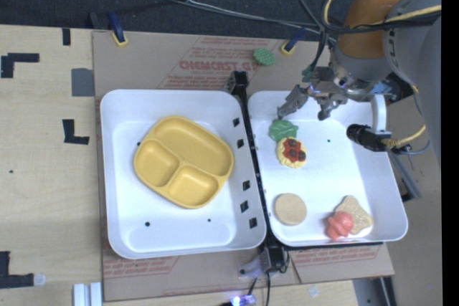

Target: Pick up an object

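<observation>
above the right white bin, the robot's two-finger hand hangs open and empty near a small green leafy toy; closing off-centre could nudge it away.

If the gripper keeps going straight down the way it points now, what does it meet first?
Probably the bare floor of the right bin. The gripper hangs open over its upper part, fingers pointing down. The green piece lies close beside the left finger and might be clipped; depth is unclear.

small green piece, perhaps foam, on cardboard.
</observation>
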Controlling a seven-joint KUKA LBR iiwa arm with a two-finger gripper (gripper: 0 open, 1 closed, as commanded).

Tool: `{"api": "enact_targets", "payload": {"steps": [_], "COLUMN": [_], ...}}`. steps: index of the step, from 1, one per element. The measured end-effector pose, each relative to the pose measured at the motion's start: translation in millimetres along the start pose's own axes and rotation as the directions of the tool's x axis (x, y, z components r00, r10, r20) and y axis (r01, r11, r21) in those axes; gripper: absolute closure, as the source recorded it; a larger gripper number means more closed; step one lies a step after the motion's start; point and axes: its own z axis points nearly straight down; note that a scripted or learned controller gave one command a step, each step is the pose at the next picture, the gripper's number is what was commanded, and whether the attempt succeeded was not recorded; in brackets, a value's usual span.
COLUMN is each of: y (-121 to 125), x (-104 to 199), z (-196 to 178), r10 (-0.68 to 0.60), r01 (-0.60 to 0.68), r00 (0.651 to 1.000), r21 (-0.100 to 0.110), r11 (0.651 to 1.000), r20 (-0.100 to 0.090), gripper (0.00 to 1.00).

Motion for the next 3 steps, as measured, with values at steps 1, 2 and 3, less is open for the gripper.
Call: {"api": "enact_targets", "payload": {"steps": [1, 2, 3], "y": [2.7, 1.0, 4.8], "x": [0.1, 1.1, 1.4], "z": [-8.2, 35.5, 99.4], "r10": [-0.003, -0.003, -0.003], "r01": [0.003, 0.003, 0.003], "r00": [1.0, 1.0, 1.0], "r21": [-0.014, -0.01, -0.009], "r11": [1.0, 1.0, 1.0], "r20": [0.001, 0.001, 0.001], "gripper": [0.0, 0.0, 0.0]}}
